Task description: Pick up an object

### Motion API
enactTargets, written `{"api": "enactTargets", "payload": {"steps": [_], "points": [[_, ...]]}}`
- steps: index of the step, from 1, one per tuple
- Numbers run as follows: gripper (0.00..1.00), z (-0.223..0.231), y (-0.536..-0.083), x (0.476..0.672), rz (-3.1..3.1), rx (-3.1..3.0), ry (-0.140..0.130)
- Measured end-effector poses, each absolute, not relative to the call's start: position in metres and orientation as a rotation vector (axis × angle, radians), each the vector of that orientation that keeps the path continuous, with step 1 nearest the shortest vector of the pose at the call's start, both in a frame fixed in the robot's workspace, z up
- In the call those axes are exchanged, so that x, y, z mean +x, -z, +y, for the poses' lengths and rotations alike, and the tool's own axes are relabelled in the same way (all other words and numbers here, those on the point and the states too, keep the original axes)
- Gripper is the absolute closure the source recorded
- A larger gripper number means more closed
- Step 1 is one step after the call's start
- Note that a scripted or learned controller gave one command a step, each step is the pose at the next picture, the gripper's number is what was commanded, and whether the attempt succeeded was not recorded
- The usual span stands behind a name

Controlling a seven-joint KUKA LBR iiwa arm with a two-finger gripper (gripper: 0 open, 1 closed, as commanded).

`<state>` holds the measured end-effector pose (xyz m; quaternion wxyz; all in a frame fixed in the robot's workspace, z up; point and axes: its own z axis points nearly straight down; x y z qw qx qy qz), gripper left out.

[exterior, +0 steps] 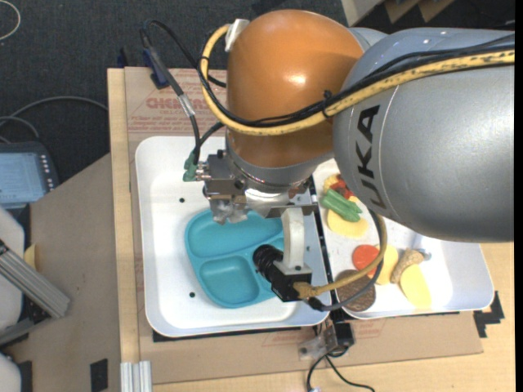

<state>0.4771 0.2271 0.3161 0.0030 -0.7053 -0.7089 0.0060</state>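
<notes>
Reaching down over the left bin point(155, 219), the gripper point(245, 207) hangs above the blue tray point(225, 260) near that bin's right edge — its grasp cannot be told, so no pick-up looks done yet.

The arm point(392, 121) runs off the right edge and covers much of the right bin point(474, 288) and the blue tray's point(225, 256) top. Its fingertips are hidden beneath the wrist.
</notes>
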Motion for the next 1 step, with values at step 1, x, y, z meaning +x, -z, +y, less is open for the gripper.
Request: {"api": "enactTargets", "payload": {"steps": [1], "points": [[1.00, 0.2246, -0.4678, 0.5168, -2.228, -2.226, 0.030]]}}
